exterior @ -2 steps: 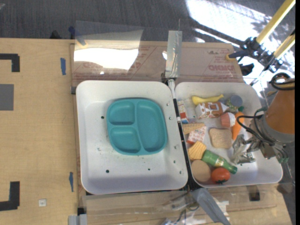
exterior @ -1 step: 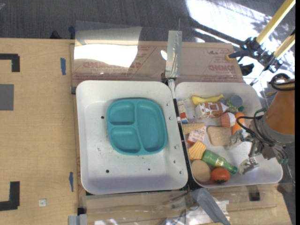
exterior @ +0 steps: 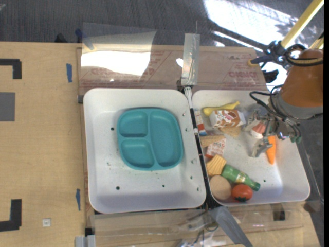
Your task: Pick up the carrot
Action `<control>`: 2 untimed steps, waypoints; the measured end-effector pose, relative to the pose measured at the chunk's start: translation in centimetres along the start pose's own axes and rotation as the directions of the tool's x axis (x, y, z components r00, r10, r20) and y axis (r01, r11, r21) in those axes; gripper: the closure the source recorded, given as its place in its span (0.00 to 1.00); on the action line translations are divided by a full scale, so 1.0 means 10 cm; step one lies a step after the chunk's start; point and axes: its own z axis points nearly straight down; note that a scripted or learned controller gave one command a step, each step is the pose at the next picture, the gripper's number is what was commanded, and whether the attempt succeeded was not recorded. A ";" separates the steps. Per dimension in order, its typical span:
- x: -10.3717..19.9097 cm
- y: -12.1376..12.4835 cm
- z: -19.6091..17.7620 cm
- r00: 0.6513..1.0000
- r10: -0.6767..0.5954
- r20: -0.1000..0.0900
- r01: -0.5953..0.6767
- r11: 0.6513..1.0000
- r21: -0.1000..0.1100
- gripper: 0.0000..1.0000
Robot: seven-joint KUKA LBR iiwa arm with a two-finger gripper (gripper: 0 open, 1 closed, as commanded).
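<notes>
The carrot (exterior: 271, 152) is a small orange piece in the right bin (exterior: 295, 187), near its right wall, pointing down toward the front. My gripper (exterior: 261, 149) hangs low over the right bin, and its tip is just left of the carrot, touching or nearly touching it. The grey arm with its orange band (exterior: 304, 84) comes in from the upper right. Whether the carrot is inside the grip is unclear from this angle.
The right bin also holds a yellow banana-like toy (exterior: 222, 108), snack packets (exterior: 226, 120), a corn piece (exterior: 216, 164), a green bottle (exterior: 239, 175), a tomato (exterior: 242, 192) and a beige ball (exterior: 220, 187). A teal divided plate (exterior: 150, 138) lies in the left bin (exterior: 97, 179).
</notes>
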 end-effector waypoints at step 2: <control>0.14 -0.28 -0.01 0.921 -0.389 0.001 0.389 0.921 0.000 1.00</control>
